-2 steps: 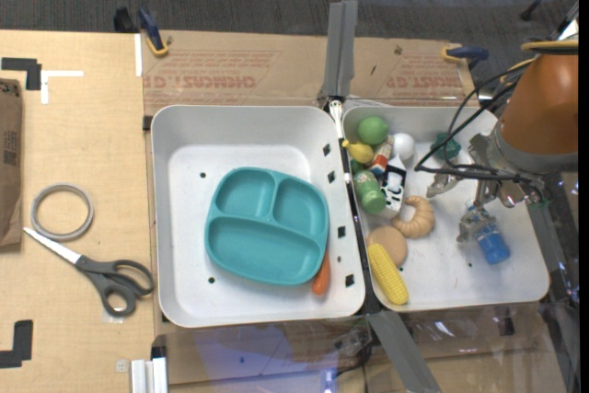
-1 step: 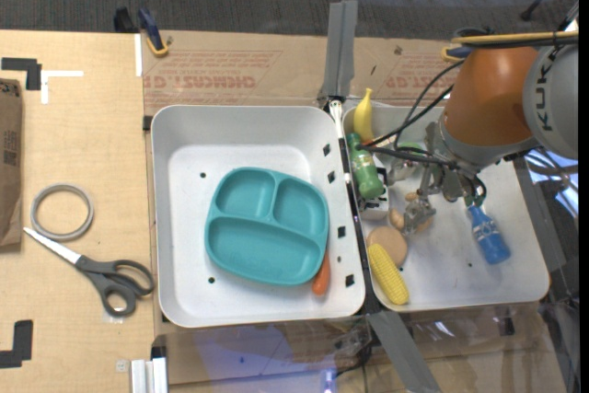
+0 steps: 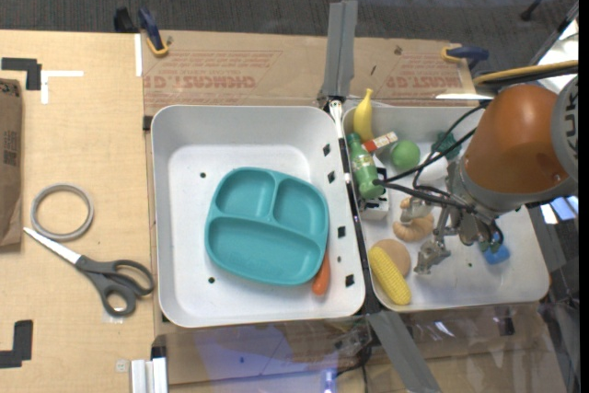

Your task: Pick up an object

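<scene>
Far to the left of the gripper (image 3: 433, 257), out on the bare bench, lies a roll of tape (image 3: 62, 210) with a pair of grey-handled scissors (image 3: 101, 273) just below it, their blades pointing up and left. A brown paper bag (image 3: 9, 161) shows at the frame's left edge.

Closer, but still well left of the gripper, the left bin (image 3: 184, 143) holds a teal divided plate (image 3: 268, 225) (three compartments, all bare). A carrot (image 3: 320, 276) lies at the plate's lower right edge, touching it, next to the wall between the bins.

The right bin (image 3: 515, 285) is where the gripper works. Up and to its left, along the dividing wall, a banana (image 3: 363, 113) stands at the top corner, with a green bottle (image 3: 364, 168) below it. A green round fruit (image 3: 404, 154) sits beside a small red-and-white item (image 3: 382, 141) that I cannot name. Just left of the gripper lie a mushroom (image 3: 413, 224), a tan egg-shaped object (image 3: 389, 250) and a corn cob (image 3: 389, 275), the cob lying slantwise toward the bin's near wall.

The gripper hangs low over the bin floor, apart from the corn, and its fingers are too small and too cluttered by cables to say whether they are spread or closed; nothing visible sits between them. Just right of it lies a small blue object (image 3: 495, 251). The orange band (image 3: 515, 143) of the arm bulks above and to the right.
</scene>
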You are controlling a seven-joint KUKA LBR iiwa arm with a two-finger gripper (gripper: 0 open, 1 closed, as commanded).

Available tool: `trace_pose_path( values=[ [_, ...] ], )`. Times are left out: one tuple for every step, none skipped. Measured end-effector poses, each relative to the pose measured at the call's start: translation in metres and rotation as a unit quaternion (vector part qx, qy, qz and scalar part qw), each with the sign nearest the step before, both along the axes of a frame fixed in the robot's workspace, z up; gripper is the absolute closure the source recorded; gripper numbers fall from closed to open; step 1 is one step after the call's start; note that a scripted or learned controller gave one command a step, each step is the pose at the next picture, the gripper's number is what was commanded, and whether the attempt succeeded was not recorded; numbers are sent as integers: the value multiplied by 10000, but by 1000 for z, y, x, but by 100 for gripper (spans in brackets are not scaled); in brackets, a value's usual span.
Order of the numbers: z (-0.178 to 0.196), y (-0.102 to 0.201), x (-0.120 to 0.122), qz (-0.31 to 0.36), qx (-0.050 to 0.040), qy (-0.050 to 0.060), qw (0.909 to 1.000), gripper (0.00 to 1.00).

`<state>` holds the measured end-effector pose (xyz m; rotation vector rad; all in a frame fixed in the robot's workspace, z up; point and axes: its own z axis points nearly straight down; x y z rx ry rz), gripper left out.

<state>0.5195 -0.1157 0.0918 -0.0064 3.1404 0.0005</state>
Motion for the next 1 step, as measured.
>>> trace_pose_path(
  values=[
    [0, 16, -6, -867, 1, 0, 9962, 0]
  ],
)
